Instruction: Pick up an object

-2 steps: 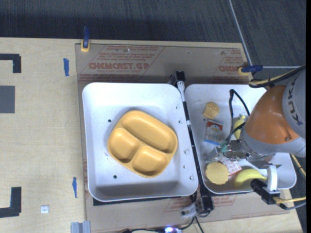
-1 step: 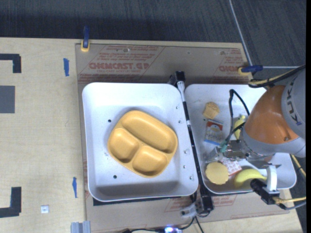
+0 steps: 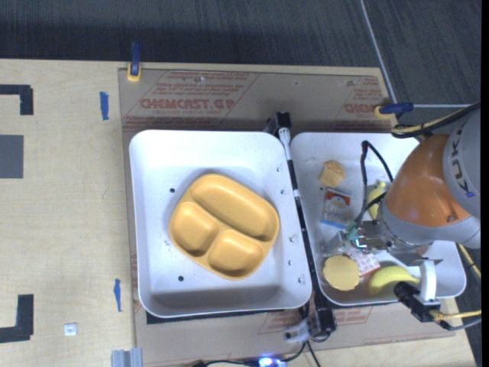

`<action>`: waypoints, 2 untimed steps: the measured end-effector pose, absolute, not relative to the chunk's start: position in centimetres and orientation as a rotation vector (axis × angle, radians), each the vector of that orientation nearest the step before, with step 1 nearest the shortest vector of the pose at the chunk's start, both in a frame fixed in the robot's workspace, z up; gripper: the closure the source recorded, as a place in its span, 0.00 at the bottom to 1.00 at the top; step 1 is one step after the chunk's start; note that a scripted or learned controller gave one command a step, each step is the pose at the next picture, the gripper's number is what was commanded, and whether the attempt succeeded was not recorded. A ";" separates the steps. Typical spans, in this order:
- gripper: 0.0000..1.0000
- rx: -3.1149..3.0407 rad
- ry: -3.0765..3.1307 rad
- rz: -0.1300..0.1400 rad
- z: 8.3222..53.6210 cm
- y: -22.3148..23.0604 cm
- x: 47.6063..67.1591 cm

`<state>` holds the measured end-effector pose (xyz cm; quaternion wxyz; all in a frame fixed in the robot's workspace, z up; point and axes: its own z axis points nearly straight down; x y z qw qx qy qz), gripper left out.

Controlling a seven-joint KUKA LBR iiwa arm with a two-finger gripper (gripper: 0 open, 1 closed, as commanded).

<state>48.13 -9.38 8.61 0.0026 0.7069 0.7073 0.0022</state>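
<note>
Camera view from above puts the claw (image 3: 365, 239) low in the right bin (image 3: 451, 281), under the orange band and grey wrist of the arm (image 3: 428, 193), so whether it is released or clenched I cannot tell — the wrist hides its business end. It sits over a tight heap: a round tan disc (image 3: 341, 273) just below it, a small red-and-white packet (image 3: 365, 262) touching that disc, and a yellow banana (image 3: 388, 278) lying right of both along the bin's near wall.

To do this step well, I would judge the arm should settle on one item rather than the seam between them; the disc looks the clearest target, flat and free on its left side. The descent wants to be straight, with the closing done only once it brackets a single thing, since neighbours pressed together could be nudged aside or wedge in.

Farther up the same bin lie a printed card (image 3: 335, 206) and a tan crumpled lump (image 3: 331, 173), well apart from the heap. The left bin (image 3: 153, 167) holds a yellow three-compartment tray (image 3: 223, 225). A black cable (image 3: 373, 159) loops above the wrist — a snag risk if the arm swings wide.
</note>
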 end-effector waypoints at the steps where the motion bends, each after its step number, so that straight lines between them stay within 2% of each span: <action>1: 0.00 2.218 2.215 0.006 8.6 -9.3 48.1; 2: 0.00 2.217 2.215 0.006 8.6 -9.3 48.1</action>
